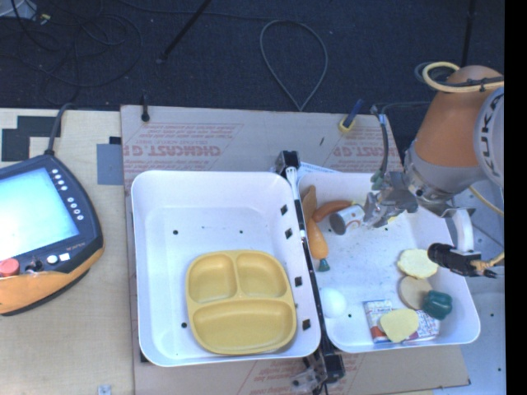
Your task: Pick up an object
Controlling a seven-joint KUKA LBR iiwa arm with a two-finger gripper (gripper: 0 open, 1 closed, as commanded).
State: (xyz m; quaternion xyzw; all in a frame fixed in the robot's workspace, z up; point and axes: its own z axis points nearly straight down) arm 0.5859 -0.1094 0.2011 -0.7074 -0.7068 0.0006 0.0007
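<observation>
Camera view, looking down at a slant on two shallow white bins set side by side on a cardboard-covered bench. Left bin, centre of the frame: holds a yellow divided plate with three compartments, lying flat toward the bin's lower half. Right bin, right of centre: along its left wall lies an orange carrot-shaped toy with a small green tip at its lower end; just to the right of it, an orange-and-white piece near the bin's upper middle. A white ball rests at the lower left of this bin. At the lower right are two yellow slices, a tan round piece between them, a dark green object, and a printed packet partly under the lower slice. Arm, grey with an orange band, enters from the upper right of the frame. Gripper hangs over the upper middle of the right bin, just right of the orange-and-white piece; whether its fingers are wide or narrow cannot be told, and nothing is seen between them. Control pendant with a lit screen sits at the left edge.
</observation>
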